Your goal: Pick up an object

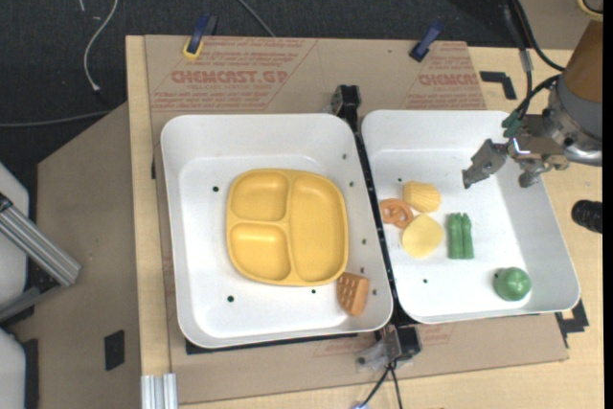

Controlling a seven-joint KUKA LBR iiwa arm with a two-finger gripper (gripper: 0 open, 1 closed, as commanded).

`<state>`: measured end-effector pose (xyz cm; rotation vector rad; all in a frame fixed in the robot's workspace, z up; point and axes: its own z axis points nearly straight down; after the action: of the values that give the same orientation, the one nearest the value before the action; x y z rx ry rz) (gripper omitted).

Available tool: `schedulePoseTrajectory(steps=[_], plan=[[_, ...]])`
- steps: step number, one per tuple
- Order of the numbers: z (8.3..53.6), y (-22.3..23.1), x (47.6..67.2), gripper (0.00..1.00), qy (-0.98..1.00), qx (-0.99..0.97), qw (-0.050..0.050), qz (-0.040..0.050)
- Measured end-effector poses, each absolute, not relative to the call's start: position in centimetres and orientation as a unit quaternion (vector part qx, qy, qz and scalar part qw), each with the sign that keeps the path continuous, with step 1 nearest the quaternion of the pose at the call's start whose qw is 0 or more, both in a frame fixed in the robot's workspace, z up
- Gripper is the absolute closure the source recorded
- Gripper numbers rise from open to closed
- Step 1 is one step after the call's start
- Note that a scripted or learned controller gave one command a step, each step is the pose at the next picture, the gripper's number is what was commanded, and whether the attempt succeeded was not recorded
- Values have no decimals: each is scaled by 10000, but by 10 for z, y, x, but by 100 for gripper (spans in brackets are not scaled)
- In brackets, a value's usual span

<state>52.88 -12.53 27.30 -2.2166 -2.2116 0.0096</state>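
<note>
Nearest the camera, a bundle of black clamp and cable [388,354] sits at the front edge of the brown cardboard-covered table [287,62], between the two bins. By size, the left shallow white plastic bin [182,158] comes first, carrying a yellow three-compartment plastic plate [286,227] near its middle and a small orange waffle-textured wedge [352,293] beside the plate's front right corner. The right shallow white plastic bin [556,254] holds the likely candidates for picking: a pale yellow rounded lump [422,238], a yellow ridged shell-like piece [422,197] just behind it, an orange pretzel-shaped ring [395,213] touching or nearly touching both, a green ribbed stick [461,236] just to the right, and a green ball [512,284] apart in the front right corner.

The grey arm's pincer [503,163] hangs over the back of the right bin with its two dark fingers spread apart and nothing between them.

I judge the clustered pieces to be the risk: a descent onto the yellow lump could nudge the ring or stick, or catch two at once. The round green ball would probably roll out of a slightly off-centre squeeze, and the nearby bin wall could block a finger.
</note>
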Motion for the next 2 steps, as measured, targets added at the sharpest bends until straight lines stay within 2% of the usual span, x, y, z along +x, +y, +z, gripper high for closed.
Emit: schedulePoseTrajectory(steps=[1, 2], plan=[[278, -125, 531, 0, -7073, -7069, 9, 1], [237, -129, 530, 0, -7070, -7072, 15, 4]])
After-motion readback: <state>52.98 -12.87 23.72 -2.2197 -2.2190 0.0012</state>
